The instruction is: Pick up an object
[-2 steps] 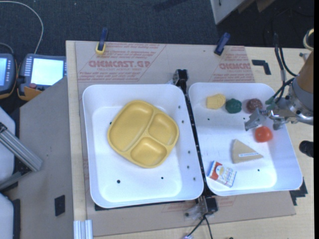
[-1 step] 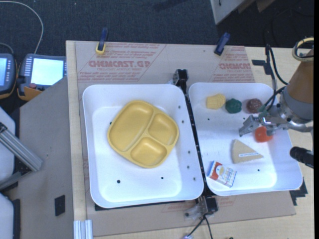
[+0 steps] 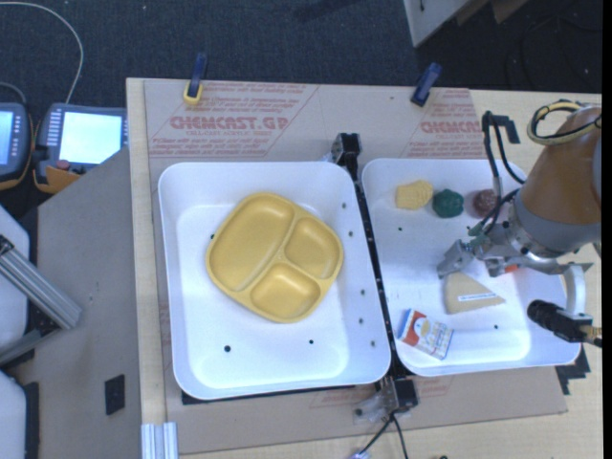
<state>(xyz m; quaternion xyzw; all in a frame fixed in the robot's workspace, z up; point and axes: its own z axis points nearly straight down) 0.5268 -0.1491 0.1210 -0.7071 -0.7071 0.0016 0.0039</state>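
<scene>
The right bin (image 3: 545, 352) holds several small objects. A pale yellow cheese wedge (image 3: 470, 296) lies near its middle, and a small white, red and blue carton (image 3: 425, 333) sits by the front left corner. Along the back are a yellow lumpy piece (image 3: 414, 195), a dark green round object (image 3: 447, 203) and a dark reddish object (image 3: 485, 201). My gripper (image 3: 470, 259) hangs over the right bin, just behind the cheese wedge. Nothing shows as held in it.
The left bin (image 3: 191, 352) carries a yellow divided plate (image 3: 275, 255), tilted diamond-wise. A black divider (image 3: 368, 256) runs between the bins. My grey and orange arm (image 3: 564, 199) covers the right bin's right side. Clamps stand at the bench's back edge.
</scene>
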